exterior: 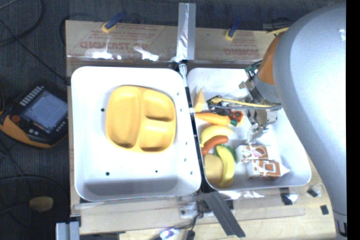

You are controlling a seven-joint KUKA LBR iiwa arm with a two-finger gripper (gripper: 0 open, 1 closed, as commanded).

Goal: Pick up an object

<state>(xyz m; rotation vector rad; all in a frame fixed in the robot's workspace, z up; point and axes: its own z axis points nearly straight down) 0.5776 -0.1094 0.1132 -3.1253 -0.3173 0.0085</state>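
Note:
My gripper (257, 127) hangs low in the right bin (298, 166), near its middle, under the grey arm that reaches in from the right. Just below it lies a small white carton with brown patterns (259, 161). To its left along the bin's left side lies a pile of toy food: an orange carrot (212, 118), a yellow banana (215, 133), a red sausage (212, 144), a green piece (226, 153) and a yellow fruit (214, 170). A pale wedge (199, 98) sits at the bin's far left corner. I see nothing held in the gripper.
The left bin (90, 177) holds a yellow divided plate (140, 118). Cardboard (129, 39) lies behind both bins. A handheld pendant (36, 115) rests on the floor at the left. The arm's bulk covers the right bin's right side.

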